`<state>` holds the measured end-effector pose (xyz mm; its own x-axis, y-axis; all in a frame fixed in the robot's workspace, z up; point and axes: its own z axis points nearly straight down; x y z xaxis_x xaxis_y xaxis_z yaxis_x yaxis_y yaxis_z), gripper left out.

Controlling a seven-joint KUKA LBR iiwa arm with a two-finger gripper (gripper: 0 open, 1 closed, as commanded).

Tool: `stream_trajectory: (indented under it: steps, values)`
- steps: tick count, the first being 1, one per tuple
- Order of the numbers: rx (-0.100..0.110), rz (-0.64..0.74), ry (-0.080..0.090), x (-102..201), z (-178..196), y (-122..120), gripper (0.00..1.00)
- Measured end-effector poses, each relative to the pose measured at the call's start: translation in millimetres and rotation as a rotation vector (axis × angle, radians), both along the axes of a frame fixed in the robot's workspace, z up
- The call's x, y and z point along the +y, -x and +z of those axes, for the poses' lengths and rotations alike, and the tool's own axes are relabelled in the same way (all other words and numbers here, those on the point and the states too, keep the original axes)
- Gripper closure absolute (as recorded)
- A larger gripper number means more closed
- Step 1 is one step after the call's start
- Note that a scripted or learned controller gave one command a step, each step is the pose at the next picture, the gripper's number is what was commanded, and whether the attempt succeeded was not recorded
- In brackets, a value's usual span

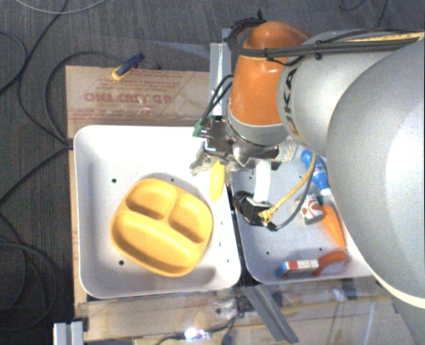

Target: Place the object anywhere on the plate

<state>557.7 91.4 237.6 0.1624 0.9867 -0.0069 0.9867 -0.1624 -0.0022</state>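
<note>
Over the left bin's [90, 192] right rim, my jaws [217, 165] pinch a yellow piece [216, 180]; release here risks missing the plate [162, 225], dropping beside it.

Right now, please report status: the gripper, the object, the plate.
Gripper above left bin's right edge, yellow object at its tip; grasp unconfirmed. Yellow plate in left bin, nothing on it.
</note>
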Motion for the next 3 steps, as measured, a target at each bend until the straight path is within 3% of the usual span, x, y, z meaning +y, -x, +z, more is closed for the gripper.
stream_trajectory:
  steps: [1, 2, 3]
  values:
    - [0.0, -0.254, -0.002, -94.6, 24.3, 74.4, 1.0]
    - [0.002, -0.088, -0.003, -77.0, -0.5, 63.3, 1.0]
    - [0.0, -0.042, -0.001, -76.3, -12.5, 30.0, 1.0]
